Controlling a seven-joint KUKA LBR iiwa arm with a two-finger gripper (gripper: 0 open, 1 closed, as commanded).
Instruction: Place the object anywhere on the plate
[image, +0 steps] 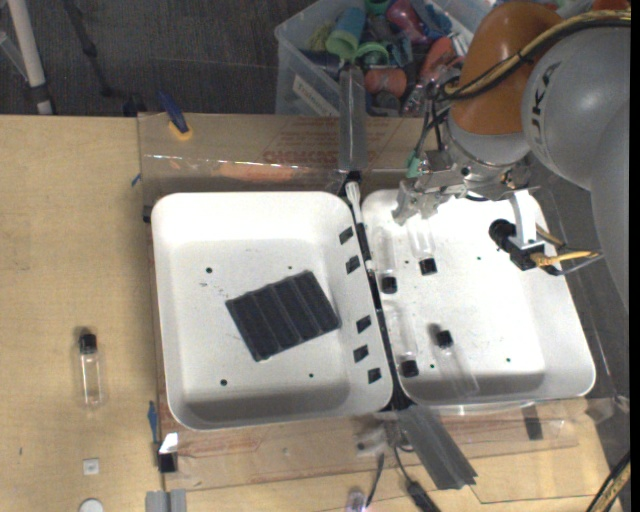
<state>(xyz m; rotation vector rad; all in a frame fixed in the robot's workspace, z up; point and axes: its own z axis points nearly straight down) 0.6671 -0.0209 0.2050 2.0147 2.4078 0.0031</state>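
Reaching in from the right, the grey arm (570, 90) hangs over the far edge of the right bin (560, 340), its bulk covering that bin's far corner. The hand (425, 195) is a blur of pale metal against the white; I cannot tell whether it is apart or together. A dark ribbed plate (283, 314) lies tilted in the left bin (180, 240), bare white floor on every side of it. A small clear vial (90, 368) lies on the tabletop (60, 220), left of both bins
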